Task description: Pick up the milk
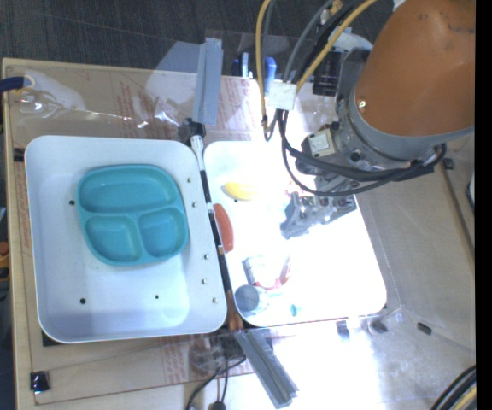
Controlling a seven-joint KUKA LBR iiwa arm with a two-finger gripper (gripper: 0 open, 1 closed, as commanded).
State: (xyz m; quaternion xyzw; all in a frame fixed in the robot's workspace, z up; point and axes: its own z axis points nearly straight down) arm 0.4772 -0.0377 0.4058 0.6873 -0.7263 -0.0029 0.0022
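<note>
**Currently: arm over the right bin, milk at its near edge**

The arm [417, 67] reaches in from the right and hangs over the right bin [357, 289], which is strongly overexposed. The gripper [301, 220] points down above the middle of this bin; whether it is wide or narrow cannot be told, and nothing is visible between its tips.

The milk [263, 273], a small pale carton with red print, lies on its side near the bin's near-left corner. A round grey item [247, 297] lies just beside it, toward the near edge. A red elongated item [223, 225] lies along the left edge, and a yellow item [237, 191] sits near the far-left corner.

The left bin [58, 306] carries a teal divided plate [132, 214] near its centre.
</note>
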